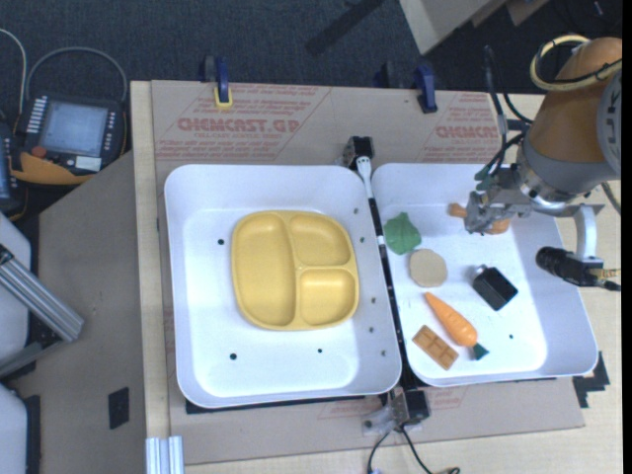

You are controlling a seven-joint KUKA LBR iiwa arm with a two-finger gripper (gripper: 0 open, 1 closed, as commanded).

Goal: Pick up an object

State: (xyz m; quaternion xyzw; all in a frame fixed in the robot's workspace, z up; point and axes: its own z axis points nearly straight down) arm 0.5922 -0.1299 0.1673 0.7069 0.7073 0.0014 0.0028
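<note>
In the right bin point(553, 349) lie a green lump point(401, 233), a round beige disc point(428, 267), a carrot point(453, 322), a brown waffle-like piece point(434, 346) and a black block point(494, 287). My gripper point(481, 221) is low at the bin's far side, over a small orange thing point(458, 209). That orange thing pokes out to the gripper's left and below it, and the gripper hides its middle. Whether it is gripped I cannot tell.
A yellow divided plate point(294, 268) sits in the middle of the left bin point(197, 344). A black divider rail point(377, 240) runs between the two bins. Blue clamps point(223, 79) hold the board at the far edge.
</note>
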